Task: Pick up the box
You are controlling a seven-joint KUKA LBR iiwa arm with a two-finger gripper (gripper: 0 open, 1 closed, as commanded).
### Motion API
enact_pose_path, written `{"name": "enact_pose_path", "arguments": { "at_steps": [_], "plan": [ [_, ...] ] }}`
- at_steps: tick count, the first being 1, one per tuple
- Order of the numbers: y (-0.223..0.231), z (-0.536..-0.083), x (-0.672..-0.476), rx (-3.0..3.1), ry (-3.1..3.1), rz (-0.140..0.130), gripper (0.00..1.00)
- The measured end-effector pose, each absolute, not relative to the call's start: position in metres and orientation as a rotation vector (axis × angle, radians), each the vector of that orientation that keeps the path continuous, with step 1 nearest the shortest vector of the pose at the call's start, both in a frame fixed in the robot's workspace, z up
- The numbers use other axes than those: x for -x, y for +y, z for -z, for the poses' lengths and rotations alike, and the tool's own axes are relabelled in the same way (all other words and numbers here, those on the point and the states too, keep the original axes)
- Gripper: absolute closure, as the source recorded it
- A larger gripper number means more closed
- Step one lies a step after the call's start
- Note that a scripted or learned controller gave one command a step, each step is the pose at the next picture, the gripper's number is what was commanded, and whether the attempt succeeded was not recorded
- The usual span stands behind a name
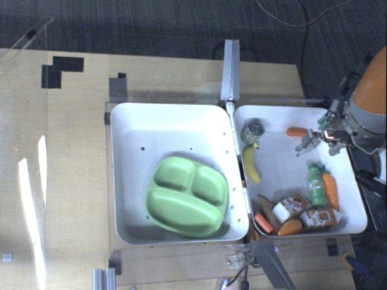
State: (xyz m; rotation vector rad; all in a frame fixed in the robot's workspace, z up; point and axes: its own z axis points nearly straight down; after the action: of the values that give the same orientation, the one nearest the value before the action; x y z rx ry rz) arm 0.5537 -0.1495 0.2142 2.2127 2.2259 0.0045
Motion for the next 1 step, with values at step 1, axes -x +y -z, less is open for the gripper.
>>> {"name": "enact_pose_path", "arguments": {
  "at_steps": [1],
  "plan": [
    [-0.1051, -0.0949, -0.5649, -2.244, 2.193, -0.007, 0.0]
  ]
}}
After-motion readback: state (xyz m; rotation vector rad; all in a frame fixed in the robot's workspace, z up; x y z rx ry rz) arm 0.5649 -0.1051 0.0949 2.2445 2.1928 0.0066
